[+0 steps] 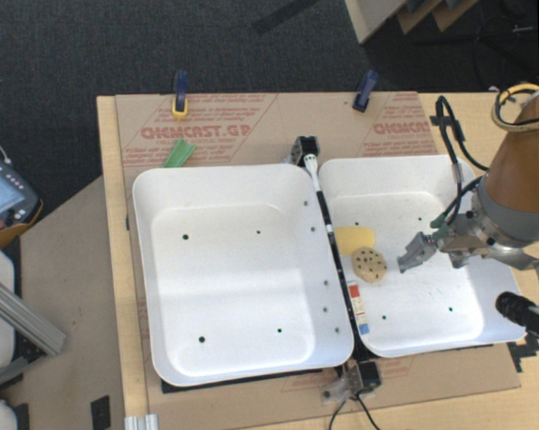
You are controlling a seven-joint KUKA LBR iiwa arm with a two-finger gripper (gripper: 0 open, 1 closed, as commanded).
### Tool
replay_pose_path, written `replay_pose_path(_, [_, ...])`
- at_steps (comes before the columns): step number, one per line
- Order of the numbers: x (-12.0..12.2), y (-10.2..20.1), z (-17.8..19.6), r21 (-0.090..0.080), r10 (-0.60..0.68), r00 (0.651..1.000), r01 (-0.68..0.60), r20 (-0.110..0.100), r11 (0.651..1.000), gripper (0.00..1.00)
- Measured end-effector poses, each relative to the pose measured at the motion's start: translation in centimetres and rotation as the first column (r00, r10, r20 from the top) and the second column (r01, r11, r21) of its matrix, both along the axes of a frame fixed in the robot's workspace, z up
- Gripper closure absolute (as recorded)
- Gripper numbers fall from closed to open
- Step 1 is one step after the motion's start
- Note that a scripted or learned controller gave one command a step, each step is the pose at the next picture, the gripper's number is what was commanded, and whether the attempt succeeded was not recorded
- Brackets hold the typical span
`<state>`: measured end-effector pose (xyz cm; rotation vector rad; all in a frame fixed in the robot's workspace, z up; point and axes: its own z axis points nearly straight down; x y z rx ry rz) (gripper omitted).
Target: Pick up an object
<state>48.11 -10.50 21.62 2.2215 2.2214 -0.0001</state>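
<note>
In the right bin [408, 333] a round tan cookie with dark chips [371, 265] lies near the left wall. A pale yellow slice [353, 239] lies just behind it, touching or nearly touching it. A small red, white and blue piece [357, 307] rests against the bin's left wall, nearer the front. My gripper [409, 255] hangs over the middle of the right bin, a short way right of the cookie. Its grey fingers point left and down, with nothing visible between them.
The left bin [168, 348] stands beside the right one, with a black divider strip [324, 216] between them. A green marker [179, 154] lies on the cardboard behind the left bin. Blue and yellow clamps [180, 93] hold the board's far edge.
</note>
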Motion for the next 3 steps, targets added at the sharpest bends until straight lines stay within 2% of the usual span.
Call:
replay_pose_path(1, [0.1, 0.0, 1.1, -0.001, 0.0, 1.0, 0.0, 0.003, 1.0, 1.0])
replay_pose_path(2, [-0.1, 10.9, 4.7, 0.003, 0.013, 1.0, -0.013, 0.006, 1.0, 1.0])
replay_pose_path(3, [-0.2, 2.2, 4.1, -0.004, -0.008, 1.0, 0.008, 0.002, 1.0, 1.0])
